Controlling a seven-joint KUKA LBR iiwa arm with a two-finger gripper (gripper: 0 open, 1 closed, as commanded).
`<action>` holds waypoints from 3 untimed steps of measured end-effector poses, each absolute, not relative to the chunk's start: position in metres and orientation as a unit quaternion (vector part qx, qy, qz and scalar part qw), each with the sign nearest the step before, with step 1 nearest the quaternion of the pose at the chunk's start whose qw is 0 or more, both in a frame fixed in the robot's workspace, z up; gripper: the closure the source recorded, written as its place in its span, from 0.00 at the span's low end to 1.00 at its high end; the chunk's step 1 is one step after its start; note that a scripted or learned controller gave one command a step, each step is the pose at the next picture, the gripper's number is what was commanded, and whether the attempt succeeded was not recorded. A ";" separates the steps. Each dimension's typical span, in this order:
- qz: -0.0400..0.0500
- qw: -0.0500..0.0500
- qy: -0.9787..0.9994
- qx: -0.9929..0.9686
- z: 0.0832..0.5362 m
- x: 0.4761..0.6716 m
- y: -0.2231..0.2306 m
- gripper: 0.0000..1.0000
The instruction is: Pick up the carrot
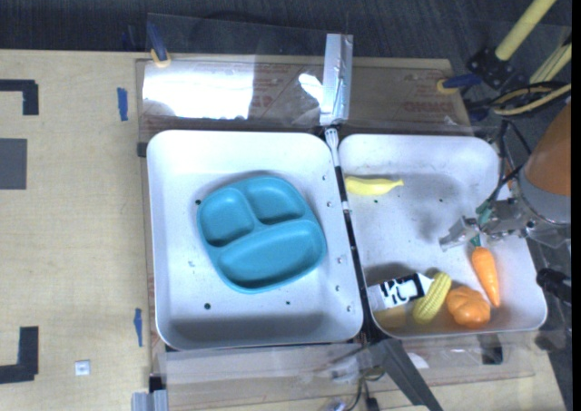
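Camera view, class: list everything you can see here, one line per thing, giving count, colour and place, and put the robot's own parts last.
bins: 2, white, side by side on the bench
plate: 1, blue, three compartments, in the left bin
banana: 1, yellow, upper part of the right bin
carrot: 1, orange, right side of the right bin, just below the gripper
corn: 1, yellow, bottom of the right bin
orange fruit: 1, orange, bottom of the right bin, beside the corn
box: 1, black and white, bottom of the right bin, left of the corn
gripper: 1, grey, over the right bin above the carrot
arm: 1, orange band visible, at the right edge
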State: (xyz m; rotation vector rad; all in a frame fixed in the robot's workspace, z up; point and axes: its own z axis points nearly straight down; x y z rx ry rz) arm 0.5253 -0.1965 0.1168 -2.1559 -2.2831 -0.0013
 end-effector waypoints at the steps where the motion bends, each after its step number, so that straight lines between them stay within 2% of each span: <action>1: -0.001 0.000 -0.727 -0.687 0.126 0.526 -0.196 1.00; 2: -0.002 -0.002 -0.727 -0.687 0.136 0.527 -0.196 1.00; 3: -0.001 -0.003 -0.859 -0.513 0.219 0.499 -0.176 1.00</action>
